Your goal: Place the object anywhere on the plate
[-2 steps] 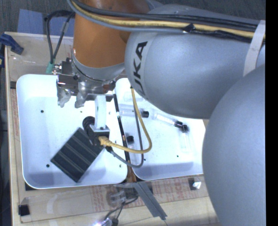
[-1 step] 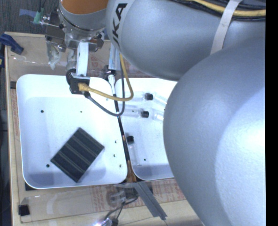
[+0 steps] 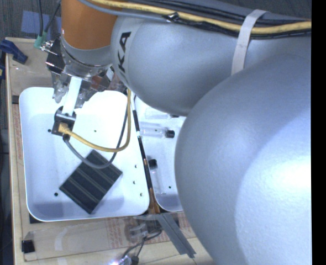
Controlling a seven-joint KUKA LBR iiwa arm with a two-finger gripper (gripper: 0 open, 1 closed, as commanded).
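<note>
The gripper point(image 3: 69, 94) is hanging over the far part of the left white bin point(image 3: 38, 148); I cannot tell if it is parted or closed. A dark ribbed slab point(image 3: 91, 182) is lying flat near this bin's front edge, apart from the gripper.

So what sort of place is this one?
Probably a robotics lab: a KUKA arm over a white bin, on a wooden bench with a blue clamp at its corner.

A robotics lab: grey KUKA arm point(image 3: 235, 93) over two white bins point(image 3: 41, 164) on a bench point(image 3: 96, 231).
</note>
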